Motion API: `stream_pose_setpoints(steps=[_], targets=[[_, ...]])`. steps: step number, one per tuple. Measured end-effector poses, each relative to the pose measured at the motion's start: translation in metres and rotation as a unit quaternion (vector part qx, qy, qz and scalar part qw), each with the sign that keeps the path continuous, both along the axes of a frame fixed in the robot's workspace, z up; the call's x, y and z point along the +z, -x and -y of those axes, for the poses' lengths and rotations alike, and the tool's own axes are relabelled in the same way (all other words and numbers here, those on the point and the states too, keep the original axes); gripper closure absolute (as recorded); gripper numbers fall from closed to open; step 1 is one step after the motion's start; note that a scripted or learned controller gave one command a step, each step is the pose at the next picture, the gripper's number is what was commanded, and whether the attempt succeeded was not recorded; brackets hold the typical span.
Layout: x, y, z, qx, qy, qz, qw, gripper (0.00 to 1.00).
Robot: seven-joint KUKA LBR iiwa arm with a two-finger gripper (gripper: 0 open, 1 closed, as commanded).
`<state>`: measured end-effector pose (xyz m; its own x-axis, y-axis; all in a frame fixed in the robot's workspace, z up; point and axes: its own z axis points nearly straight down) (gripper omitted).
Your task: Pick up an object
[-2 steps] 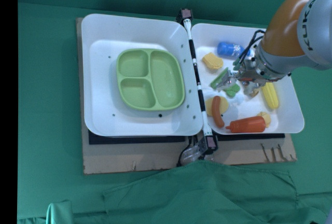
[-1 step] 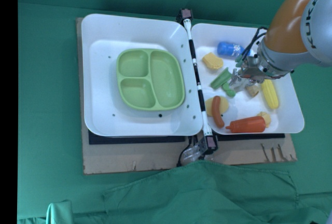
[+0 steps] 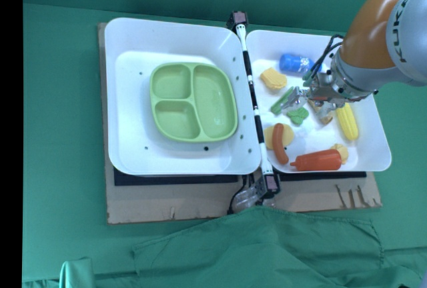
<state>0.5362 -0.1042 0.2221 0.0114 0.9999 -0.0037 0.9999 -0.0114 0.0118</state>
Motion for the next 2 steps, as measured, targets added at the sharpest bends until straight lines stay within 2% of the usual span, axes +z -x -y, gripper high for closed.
stream_pose_setpoints(steps=[1,2], targets=[[-0.038,0.007,0.067,0.002,-0.0031,0.0,1.0,0.0],[-0.038,-0.013,0.077,0.007,-0.0067,-0.002,0.9999,0.0]])
